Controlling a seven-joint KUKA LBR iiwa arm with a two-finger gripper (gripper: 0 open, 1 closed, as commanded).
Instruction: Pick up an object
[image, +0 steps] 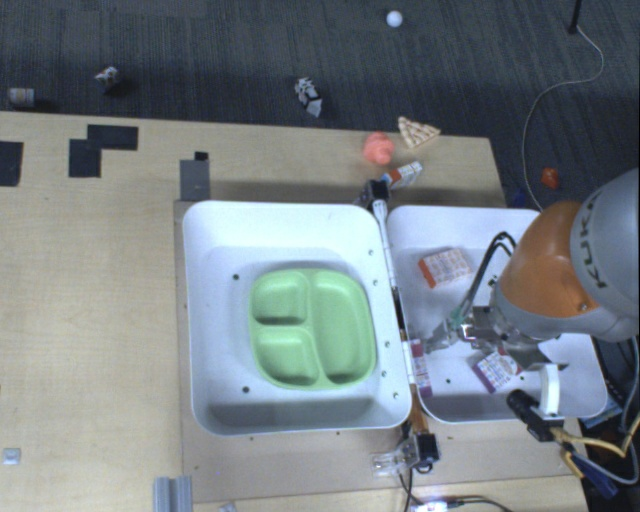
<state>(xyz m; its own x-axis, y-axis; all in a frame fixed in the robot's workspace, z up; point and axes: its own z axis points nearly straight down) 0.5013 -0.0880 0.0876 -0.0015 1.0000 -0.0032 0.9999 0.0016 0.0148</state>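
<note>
Surface: light wood surface with two white bins side by side on it, and dark carpet behind.
Left bin: the left bin has a green tray with three parts lying flat in the middle.
Right bin: the right bin is where I am working. My arm comes in from the right and covers much of it.
Gripper: my gripper is low over the right bin floor. I cannot tell what it is doing or if it holds anything; my wrist hides it.
Things to pick: an orange and white packet lies flat near the back of the right bin. A small pink and white packet lies just by my wrist.
How to do it well: I think I should go straight down on one packet and pinch across its thin side, because flat things slip.
In the way: the bin walls and the black cable looping by my wrist are close.
Outside: a pink ball and a wedge-shaped piece sit behind the bins.
</note>
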